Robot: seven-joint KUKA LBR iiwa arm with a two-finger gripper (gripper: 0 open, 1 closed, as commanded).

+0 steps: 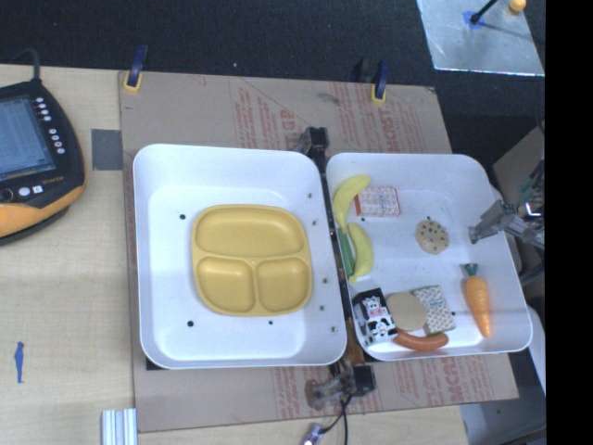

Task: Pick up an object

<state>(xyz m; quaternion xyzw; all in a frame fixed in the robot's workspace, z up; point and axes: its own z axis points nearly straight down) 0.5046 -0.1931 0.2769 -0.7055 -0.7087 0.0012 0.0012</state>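
Beside the gripper (pixel 488 222), a round speckled cookie (pixel 432 235).

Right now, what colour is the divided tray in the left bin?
Yellow tray, clearest in the camera view.

Wooden bench (pixel 65 295) — dark, perhaps carpeted, floor (pixel 232 12)

An orange carrot (pixel 477 306) with a green top lay lengthwise near the right bin's (pixel 500 193) right wall.
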